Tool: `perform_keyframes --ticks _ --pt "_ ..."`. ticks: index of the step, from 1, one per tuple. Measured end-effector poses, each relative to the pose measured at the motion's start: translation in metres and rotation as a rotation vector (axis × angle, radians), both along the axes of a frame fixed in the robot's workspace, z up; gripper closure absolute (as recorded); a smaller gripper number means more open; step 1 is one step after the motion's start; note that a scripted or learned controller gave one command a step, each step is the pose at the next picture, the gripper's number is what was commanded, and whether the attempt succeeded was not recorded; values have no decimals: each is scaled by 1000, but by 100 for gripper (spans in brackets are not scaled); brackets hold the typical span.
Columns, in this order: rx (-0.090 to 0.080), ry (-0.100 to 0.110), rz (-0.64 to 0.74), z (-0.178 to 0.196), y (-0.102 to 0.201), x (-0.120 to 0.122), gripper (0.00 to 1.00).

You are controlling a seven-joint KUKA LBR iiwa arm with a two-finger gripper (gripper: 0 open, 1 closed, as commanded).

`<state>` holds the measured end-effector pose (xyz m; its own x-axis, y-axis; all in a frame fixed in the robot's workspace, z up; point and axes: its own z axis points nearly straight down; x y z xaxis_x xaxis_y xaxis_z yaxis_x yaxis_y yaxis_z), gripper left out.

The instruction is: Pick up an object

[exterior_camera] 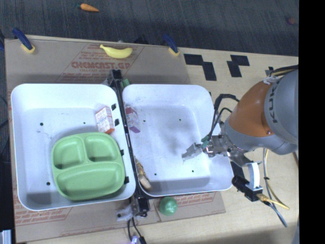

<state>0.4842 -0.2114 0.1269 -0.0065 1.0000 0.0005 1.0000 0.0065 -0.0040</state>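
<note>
Cardboard underlies 2 glossy white bins (30, 151); metal tool (190, 151) hovers, finger state unclear.

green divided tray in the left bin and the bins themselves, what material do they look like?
Green tray: looks like moulded plastic, matte to satin, going by its uniform colour, rounded compartment edges and soft highlights. Left bin and right bin: probably thin formed white plastic, smooth with a slight sheen, with rounded corners and small dark specks and scuffs on the floors. Painted metal cannot be ruled out from this view.
</note>
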Motion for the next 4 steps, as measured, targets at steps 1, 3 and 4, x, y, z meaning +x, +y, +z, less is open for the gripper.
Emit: perform_keyframes --ticks 1,3,4 --pt "2 0 2 -11 55 -8 0" --pt "-1 -5 -1 27 0 72 0" --pt "-2 -7 -1 57 1 149 0"
